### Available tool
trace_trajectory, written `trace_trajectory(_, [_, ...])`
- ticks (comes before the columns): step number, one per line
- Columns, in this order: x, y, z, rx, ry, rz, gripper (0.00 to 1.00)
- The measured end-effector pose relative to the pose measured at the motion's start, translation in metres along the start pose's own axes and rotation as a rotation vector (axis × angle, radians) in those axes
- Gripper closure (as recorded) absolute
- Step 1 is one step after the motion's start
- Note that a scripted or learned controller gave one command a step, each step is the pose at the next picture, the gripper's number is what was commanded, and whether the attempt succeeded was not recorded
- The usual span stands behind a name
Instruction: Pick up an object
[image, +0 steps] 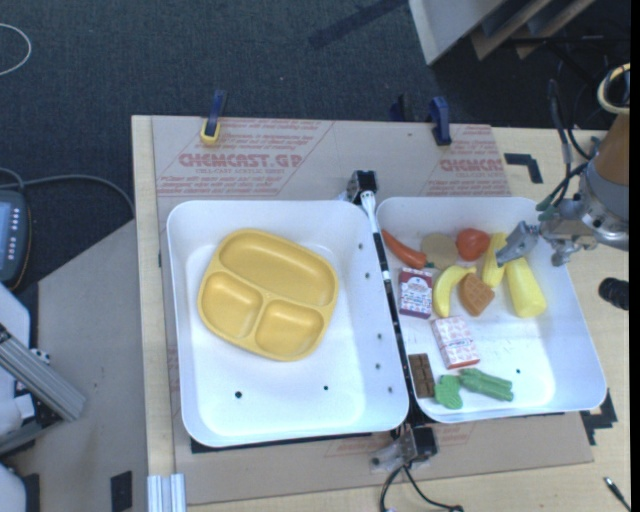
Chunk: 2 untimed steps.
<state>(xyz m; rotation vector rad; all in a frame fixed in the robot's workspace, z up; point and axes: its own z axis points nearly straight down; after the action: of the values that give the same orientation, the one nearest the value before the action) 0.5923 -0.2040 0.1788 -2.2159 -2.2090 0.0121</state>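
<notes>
Under the grey end effector (537, 247), spread open and holding nothing, lies a smooth yellow plastic cylinder (525, 289), just beside its fingertips.

The fingers (522, 245) look like dull grey metal, matt rather than shiny. Just beside them lies a yellow corn cob (524, 288) of smooth, slightly glossy plastic, and near them a red tomato (473, 241) with the same moulded sheen. The right bin (570, 350) under the fingers is smooth white plastic with a soft gloss. Well apart from the fingers, the yellow divided tray (267, 293) is smooth plastic, satin in finish. The worktop (290, 160) looks like matt brown paper printed in red. The floor (150, 60) is rough dark carpet.
</notes>
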Motion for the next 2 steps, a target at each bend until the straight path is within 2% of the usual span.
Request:
trace_trajectory(1, [0.000, 0.003, -0.009, -0.015, -0.004, -0.003, 0.00])
trace_trajectory(2, [0.001, 0.008, 0.035, -0.010, -0.002, -0.005, 0.00])
